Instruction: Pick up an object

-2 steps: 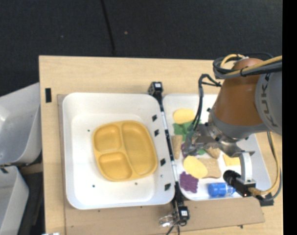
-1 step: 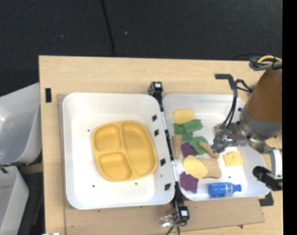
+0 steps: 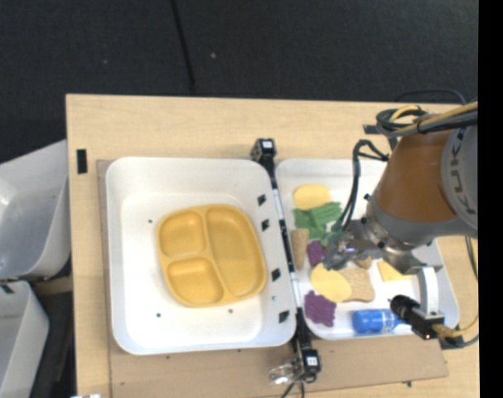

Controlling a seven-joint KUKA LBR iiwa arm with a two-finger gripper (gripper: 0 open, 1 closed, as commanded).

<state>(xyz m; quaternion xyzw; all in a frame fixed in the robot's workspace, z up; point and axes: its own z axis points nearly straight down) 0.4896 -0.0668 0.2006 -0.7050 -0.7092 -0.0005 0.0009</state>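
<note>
Lying in the right bin [image 3: 450,301], I see toy foods: yellow piece [image 3: 331,284], purple grapes [image 3: 319,307], blue can [image 3: 372,321]. End effector [image 3: 338,251] sits low over the yellow piece; its state I cannot tell. Left bin [image 3: 127,247] holds a yellow tray [image 3: 210,254].

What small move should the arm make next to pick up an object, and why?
Probably a short, straight descent. The gripper hovers in the right bin, over crowded toy food: a purple piece and a pale yellow piece lie just beside it, and a green piece lies above it in the view. Nothing shows between its fingers, so no grasp exists yet; sideways travel might push neighbours away.
</note>
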